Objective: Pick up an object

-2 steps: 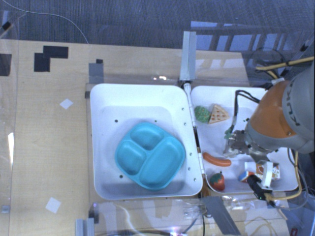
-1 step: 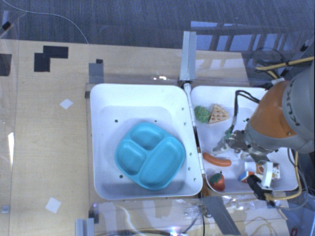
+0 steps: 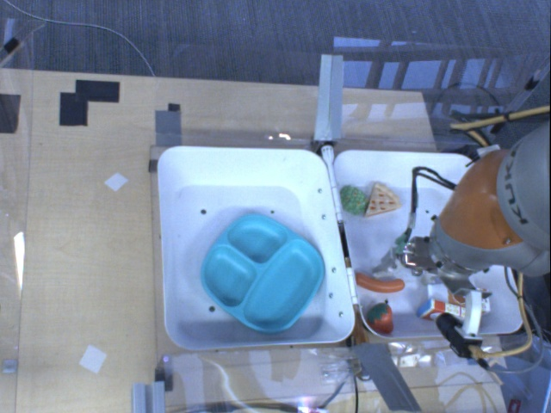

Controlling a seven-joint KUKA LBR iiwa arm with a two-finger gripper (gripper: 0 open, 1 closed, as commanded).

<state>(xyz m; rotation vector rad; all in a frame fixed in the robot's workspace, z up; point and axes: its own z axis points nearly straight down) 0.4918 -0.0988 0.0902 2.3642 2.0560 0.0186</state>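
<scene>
Hotdog [image 3: 380, 283] toy near the right bin's [image 3: 362, 172] front edge looks light, smooth, likely slippery, best pinched across its middle; the jaws' state I cannot tell.

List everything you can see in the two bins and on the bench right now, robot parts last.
bins: 2, white, side by side on the bench
plate: 1, blue, three compartments, in the left bin
green toy: 1, green, top of the right bin, beside the wedge
wedge: 1, tan with red dots, top of the right bin
sausage: 1, orange-red, right bin, near the divider
apple: 1, red with green, right bin's lower left corner
carton: 1, white with red and blue, right bin, under the arm
arm: 1, grey with orange band, over the right bin
pincer: 1, low over the right bin, above the sausage
</scene>
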